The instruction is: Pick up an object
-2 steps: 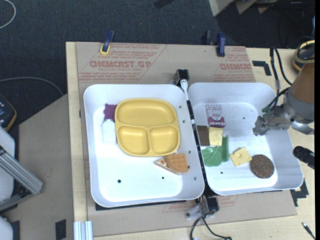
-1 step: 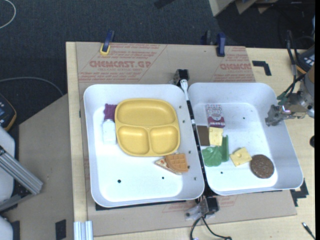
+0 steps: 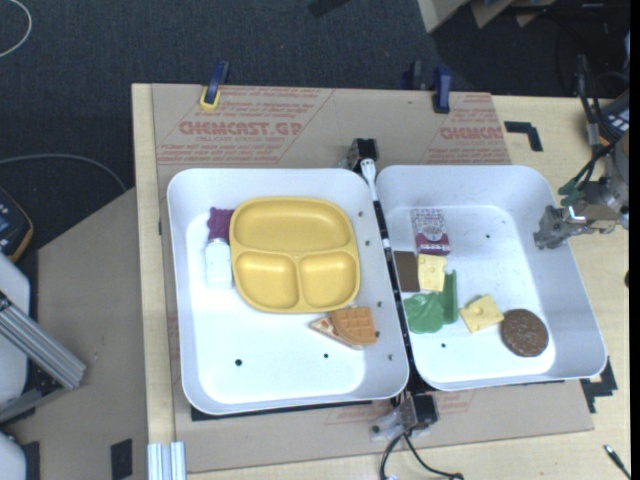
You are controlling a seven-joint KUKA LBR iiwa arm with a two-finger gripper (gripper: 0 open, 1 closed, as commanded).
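Brown cardboard sheet under the bins: red print "CHEMCAST GP", repeated; further right only partly legible.

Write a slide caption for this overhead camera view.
Pincer at the right bin's edge, toy food inside; yellow tray in the left bin.

Left of the gripper, in the same white bin, lie a flat round brown cookie, a yellow cheese wedge and a green leafy piece. Farther left sit a pale yellow square slice, a brown rectangular bar and a small red-and-white packet.
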